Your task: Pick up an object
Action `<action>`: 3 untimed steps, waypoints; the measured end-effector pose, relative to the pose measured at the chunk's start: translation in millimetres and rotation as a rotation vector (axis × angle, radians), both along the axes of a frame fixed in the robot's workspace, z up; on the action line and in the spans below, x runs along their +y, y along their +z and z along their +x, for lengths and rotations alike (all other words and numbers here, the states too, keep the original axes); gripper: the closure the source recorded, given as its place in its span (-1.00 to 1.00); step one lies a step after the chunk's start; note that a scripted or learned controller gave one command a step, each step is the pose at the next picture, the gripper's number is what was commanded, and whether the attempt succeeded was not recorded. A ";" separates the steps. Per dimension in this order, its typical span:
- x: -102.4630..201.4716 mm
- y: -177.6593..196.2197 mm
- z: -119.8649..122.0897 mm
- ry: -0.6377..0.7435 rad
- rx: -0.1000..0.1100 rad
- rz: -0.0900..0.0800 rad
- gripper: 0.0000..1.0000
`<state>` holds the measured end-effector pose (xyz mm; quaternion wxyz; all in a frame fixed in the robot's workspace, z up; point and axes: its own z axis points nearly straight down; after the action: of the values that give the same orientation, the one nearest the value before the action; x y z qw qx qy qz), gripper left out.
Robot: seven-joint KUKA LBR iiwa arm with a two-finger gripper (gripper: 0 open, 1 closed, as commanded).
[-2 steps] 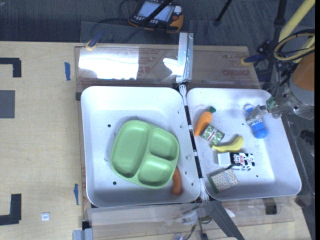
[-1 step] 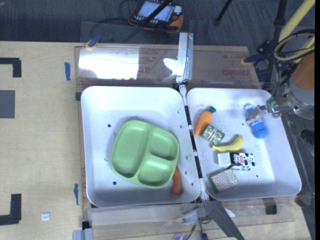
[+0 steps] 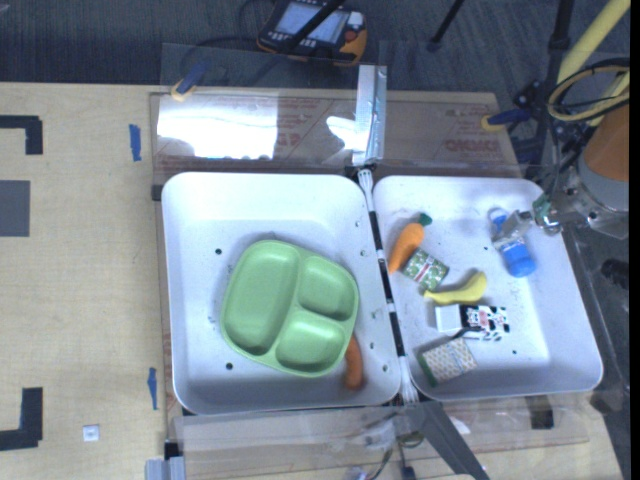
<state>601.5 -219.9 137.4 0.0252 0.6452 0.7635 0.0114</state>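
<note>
The task names no single thing, but the nearest candidate is the blue object point(image 3: 517, 258) in the right bin point(image 3: 575, 368), close to the far right corner. The tool point(image 3: 520, 223) is just above it, at the bin's right rim, and appears to touch or nearly touch its upper end; I cannot tell if the tool is open or closed, and nothing is clearly seen inside it.

I think the main risk is a grasp that closes beside the blue object, or only on its edge, so it slips out or is pushed against the wall. The wall is near, so the tool has little room on that side and could hit the rim.

Toward the middle of the bin the things lie close together: a banana point(image 3: 458, 289), a small green packet point(image 3: 426, 267), a carrot point(image 3: 406, 245), a black-and-white piece point(image 3: 483, 320) and a patterned card point(image 3: 447, 360). A sideways move there could push neighbours. The near right part of the bin floor has more open room.

The left bin point(image 3: 190, 268) carries a green divided plate point(image 3: 289, 306) with an orange thing point(image 3: 353, 362) touching its edge, well apart from the tool.
</note>
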 end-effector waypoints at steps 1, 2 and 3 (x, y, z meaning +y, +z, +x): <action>0.2 -0.3 2.0 0.016 -0.004 -0.002 -1.00; 11.5 1.7 33.6 0.035 0.049 0.012 -1.00; 10.7 -49.2 28.1 0.062 0.047 0.025 -1.00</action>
<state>629.6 -209.2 88.2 -0.0013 0.6217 0.7833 0.0067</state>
